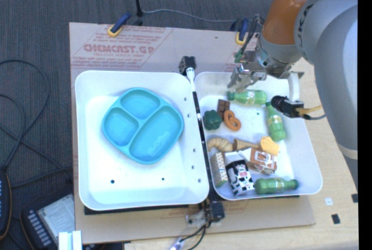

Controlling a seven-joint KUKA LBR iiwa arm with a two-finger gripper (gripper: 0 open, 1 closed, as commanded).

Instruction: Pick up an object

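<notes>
Our gripper (245, 75) hangs low over the far end of the right bin (308, 176), its metal fingers pointing down at the green bottle (249, 97) that lies on its side directly beneath it. We cannot tell from this slanted view how far apart the fingers stand, and nothing shows between them, so we count the gripper as carrying nothing.

That bottle is the nearest candidate for the pick. It looks like a small plastic toy: light, stiff and smooth, with a rounded body that may roll or squirt out sideways if we pinch it off centre. We judge the best hold to be across the middle of its barrel, jaws square to its long axis, not at the narrow cap end.

Just beyond the gripper toward the near side lie a pretzel (232, 120) and a dark green lump (212, 120); further off sit a second green bottle (275, 125), a croissant-shaped piece (223, 143), a small carton (263, 161), a black-and-white toy (239, 177) and a third bottle (275, 185). Well away to the gripper's side, across the divider, the left bin (93, 182) holds a blue divided plate (143, 125).

The crowding is mild around the first bottle, so a straight descent looks workable to us.
</notes>
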